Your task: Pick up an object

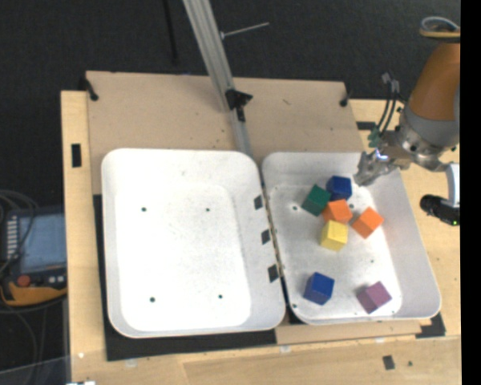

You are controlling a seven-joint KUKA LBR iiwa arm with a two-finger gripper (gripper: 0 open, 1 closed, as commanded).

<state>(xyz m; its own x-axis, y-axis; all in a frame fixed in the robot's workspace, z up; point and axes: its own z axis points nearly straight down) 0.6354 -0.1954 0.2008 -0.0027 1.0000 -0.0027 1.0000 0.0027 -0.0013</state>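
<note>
Step in hand, as I judge it: approach, pre-grasp. The grey KUKA arm w/ orange band reaches in from the right and its 2-finger metal gripper hangs over the upper right part of the right shallow white plastic bin, just beside the dark blue cube. Whether the tool is spread or pressed together I cannot tell; too small and blurred. Nothing is seen pinched in it.

Candidates all sit in that right bin: a tight cluster of the dark blue cube, green cube, small orange cube, yellow cube and a 2nd orange cube tilted beside them. Well apart, near the front wall, a 2nd blue cube and a purple cube. The left shallow white plastic bin bears only a few dark specks.

Next move prob needs: centre over 1 cube, likely the dark blue since nearest, descend w/o nudging neighbours, close, lift. Cluster is packed, so finger room is the risk.

No brand, label or readable writing anywhere
</note>
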